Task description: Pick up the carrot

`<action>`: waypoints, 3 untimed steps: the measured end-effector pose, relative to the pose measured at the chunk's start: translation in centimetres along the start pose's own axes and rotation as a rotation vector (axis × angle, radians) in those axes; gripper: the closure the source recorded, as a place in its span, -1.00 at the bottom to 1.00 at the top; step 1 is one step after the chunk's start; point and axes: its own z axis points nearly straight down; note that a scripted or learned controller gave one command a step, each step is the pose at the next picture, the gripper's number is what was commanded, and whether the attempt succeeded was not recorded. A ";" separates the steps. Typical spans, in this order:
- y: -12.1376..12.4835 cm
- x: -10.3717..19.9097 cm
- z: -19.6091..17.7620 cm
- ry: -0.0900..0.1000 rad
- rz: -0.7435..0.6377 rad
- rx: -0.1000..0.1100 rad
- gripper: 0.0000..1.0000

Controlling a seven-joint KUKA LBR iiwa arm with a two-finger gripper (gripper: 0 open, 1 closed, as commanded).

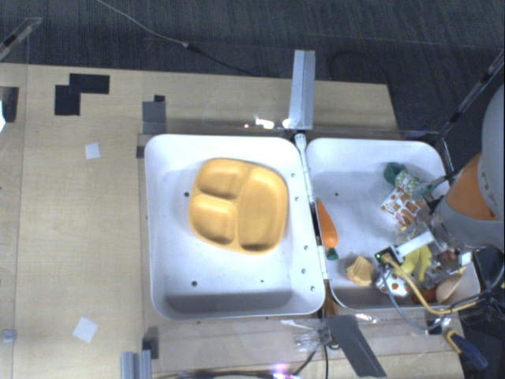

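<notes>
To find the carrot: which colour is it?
Orange, with a green tip; the carrot shows in the camera view.

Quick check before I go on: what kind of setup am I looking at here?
Most likely a robot lab pick-and-place bench, not a kitchen: two white bins set in a wooden bench, toy food such as a carrot, a yellow divided plate, and loose cables on carpet.

The pale wooden table (71, 235) carries two shallow white bins side by side, the left bin (170, 290) and the right bin (355, 160), touching along their inner rims.

No text, label or number here can be read.
</notes>
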 end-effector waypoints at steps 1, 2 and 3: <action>-7.6 2.7 -2.1 -0.007 0.087 0.007 -1.00; -7.4 2.8 -3.1 -0.005 0.079 0.005 1.00; -5.3 2.0 -0.2 0.001 -0.324 0.006 1.00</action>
